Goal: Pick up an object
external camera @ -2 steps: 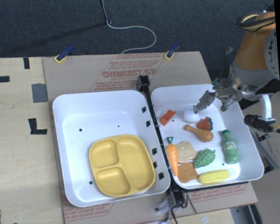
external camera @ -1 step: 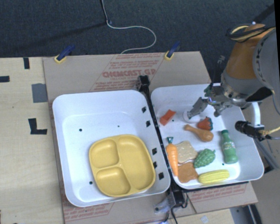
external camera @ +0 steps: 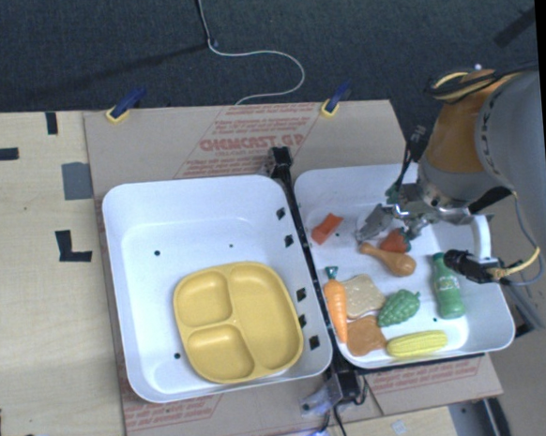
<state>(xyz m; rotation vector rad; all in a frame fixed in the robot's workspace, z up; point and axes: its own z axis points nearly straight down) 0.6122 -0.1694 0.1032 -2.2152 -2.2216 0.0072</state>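
The right bin (external camera: 346, 188) holds toy food: a red wedge (external camera: 326, 227), a drumstick with a red end (external camera: 390, 253), a carrot (external camera: 337, 309), a slice of bread (external camera: 362, 296), a brown piece (external camera: 363, 335), a green bumpy fruit (external camera: 399, 307), a corn cob (external camera: 417, 344) and a green bottle (external camera: 447, 287). My gripper (external camera: 388, 222) hangs low over the upper middle of this bin, just above the drumstick. Its metal fingers (external camera: 375, 223) stand apart with nothing between them.
The left bin (external camera: 136, 214) bears a yellow divided plate (external camera: 237, 320). A black divider clip (external camera: 279, 161) sits where the two bins meet. The grey arm with its orange band (external camera: 455, 137) fills the upper right. A cable (external camera: 489, 266) loops beside the bottle.
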